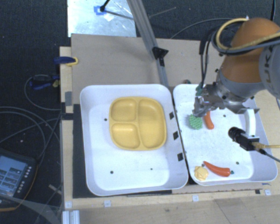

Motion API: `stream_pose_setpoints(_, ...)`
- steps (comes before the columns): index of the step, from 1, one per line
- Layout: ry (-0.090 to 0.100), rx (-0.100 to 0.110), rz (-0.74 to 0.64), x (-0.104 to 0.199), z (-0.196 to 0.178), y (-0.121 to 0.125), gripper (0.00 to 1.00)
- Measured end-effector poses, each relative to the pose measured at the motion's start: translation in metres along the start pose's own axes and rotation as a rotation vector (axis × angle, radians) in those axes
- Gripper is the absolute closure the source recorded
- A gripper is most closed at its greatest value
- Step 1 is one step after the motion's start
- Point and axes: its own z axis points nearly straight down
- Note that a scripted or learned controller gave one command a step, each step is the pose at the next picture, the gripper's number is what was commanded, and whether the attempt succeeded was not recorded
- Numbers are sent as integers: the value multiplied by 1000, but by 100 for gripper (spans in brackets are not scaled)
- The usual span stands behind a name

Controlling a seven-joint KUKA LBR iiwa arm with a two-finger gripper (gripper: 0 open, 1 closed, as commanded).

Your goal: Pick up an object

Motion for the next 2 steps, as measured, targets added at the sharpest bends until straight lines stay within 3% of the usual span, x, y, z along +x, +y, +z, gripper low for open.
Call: stream_pose_setpoints(2,-1,-1,1,96,4,-2,100)
